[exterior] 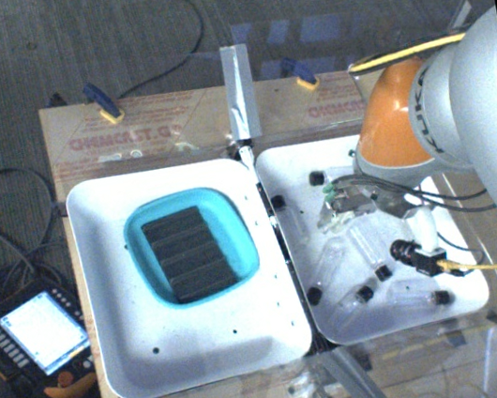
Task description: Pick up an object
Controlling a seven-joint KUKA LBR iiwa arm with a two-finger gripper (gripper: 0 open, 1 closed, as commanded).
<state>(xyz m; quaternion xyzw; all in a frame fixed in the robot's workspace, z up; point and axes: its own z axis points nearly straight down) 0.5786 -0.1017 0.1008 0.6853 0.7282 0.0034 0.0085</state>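
A teal dish (236, 234) holding a black ridged block (189, 251) lies in the left bin (124, 358). In the right bin (294, 161) lie see-through plastic pieces (363, 244) and several small black caps, among them one cap (317, 176) near the far wall and another cap (314, 294) by the left wall. The grey arm with its orange band (393, 129) reaches in from the right. My gripper (335, 211) hangs low over the upper middle of the right bin, just above the see-through pieces. Nothing shows clearly between its tips.
A grey divider post (239, 90) stands behind the seam between the bins. Blue clamps (103, 100) hold the brown board at the back. A tablet pendant (35, 336) lies on the floor at left. A yellow cable (489, 265) runs across the right bin's near right corner.
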